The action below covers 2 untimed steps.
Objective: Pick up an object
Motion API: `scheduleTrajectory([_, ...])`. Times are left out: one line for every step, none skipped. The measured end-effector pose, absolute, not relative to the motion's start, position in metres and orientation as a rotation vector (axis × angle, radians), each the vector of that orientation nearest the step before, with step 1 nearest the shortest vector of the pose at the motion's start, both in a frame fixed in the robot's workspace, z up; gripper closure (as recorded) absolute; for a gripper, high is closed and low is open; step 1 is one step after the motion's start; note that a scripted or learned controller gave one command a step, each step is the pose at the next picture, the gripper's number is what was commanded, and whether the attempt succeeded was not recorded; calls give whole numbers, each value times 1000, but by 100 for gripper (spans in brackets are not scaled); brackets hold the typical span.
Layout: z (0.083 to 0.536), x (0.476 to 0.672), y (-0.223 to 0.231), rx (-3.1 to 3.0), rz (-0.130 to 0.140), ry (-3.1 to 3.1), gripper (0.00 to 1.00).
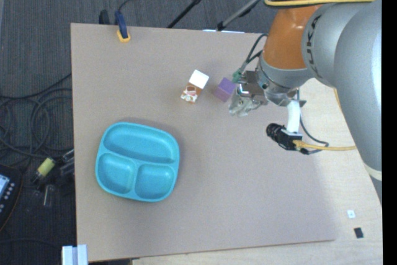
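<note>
Three small objects lie near the middle back of the tan board [248, 195]: a white block [198, 79], a small brown and white piece [189, 94] just in front of it, and a purple block [224, 90] to their right. My gripper [242, 102] hangs low over the board, right beside the purple block on its right side, and nothing shows as held. A small green object [236, 76] peeks out at the gripper's back left. The grey arm with its orange band [288, 40] reaches in from the right.
A light blue divided plate [138, 160] rests on the board's left front. A blue and yellow clamp [122, 28] grips the back edge. A black plug with a yellow cable [284, 135] hangs by the wrist. Cables and stands lie on the dark floor around the board.
</note>
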<state>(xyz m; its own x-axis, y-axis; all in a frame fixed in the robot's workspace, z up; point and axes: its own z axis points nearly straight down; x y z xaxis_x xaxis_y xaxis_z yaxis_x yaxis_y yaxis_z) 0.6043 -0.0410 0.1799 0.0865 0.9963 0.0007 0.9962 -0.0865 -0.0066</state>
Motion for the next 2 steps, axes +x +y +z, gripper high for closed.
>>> scheduleTrajectory([180,604,-41,-2312,6,-2119,0])
scheduleTrajectory([180,652,-9,-2240,7,-2197,0])
